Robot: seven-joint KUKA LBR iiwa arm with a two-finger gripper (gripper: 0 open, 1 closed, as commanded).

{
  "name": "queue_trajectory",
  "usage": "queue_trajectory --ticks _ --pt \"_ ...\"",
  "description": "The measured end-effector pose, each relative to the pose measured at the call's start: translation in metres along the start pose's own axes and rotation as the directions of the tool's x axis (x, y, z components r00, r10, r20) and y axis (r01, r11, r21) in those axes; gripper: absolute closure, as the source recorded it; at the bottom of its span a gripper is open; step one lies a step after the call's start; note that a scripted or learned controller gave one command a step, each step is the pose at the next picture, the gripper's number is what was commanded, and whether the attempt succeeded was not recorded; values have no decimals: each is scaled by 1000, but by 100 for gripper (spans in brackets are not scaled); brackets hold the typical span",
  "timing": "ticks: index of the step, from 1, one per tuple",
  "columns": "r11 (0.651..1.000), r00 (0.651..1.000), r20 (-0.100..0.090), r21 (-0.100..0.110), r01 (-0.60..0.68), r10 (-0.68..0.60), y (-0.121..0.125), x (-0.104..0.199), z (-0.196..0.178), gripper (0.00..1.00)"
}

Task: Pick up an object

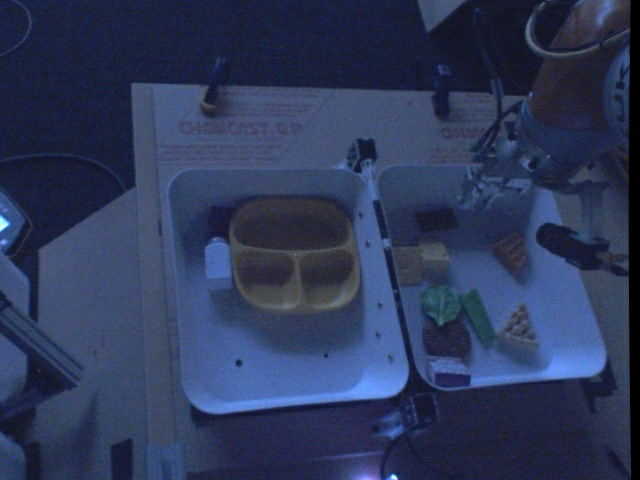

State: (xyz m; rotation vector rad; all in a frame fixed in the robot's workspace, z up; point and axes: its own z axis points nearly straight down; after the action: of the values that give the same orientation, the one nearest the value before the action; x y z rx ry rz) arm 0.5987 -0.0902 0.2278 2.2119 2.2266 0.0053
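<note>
**Dim overhead view: robot hand poised over the food-filled right bin**

Seen from above in low blue light: two shallow white bins side by side on a table (pixel 150 268). Left bin (pixel 200 358) holding a yellow divided plate (pixel 294 253) with a small white bottle (pixel 218 261) touching its left edge. Right bin (pixel 570 308) scattered with small toy foods, spread loosely, probably so each can be grabbed singly: a dark brown square (pixel 436 219) at the back, a waffle piece (pixel 510 253) right of it, yellow cubes (pixel 423 262) in front of it, then a green leaf (pixel 440 304) and a pale wedge (pixel 517 330) nearer the front. Hand (pixel 482 194) hanging at the back of this bin, just right of the brown square, nothing visible between its fingers. Too dark and blurred to tell whether spread or closed. Nothing lifted yet, by the look of it.
</note>
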Motion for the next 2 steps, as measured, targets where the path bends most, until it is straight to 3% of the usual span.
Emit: queue_trajectory --ticks 2 --pt "1000 1000 -2 2 0 0 10 111 5 100"
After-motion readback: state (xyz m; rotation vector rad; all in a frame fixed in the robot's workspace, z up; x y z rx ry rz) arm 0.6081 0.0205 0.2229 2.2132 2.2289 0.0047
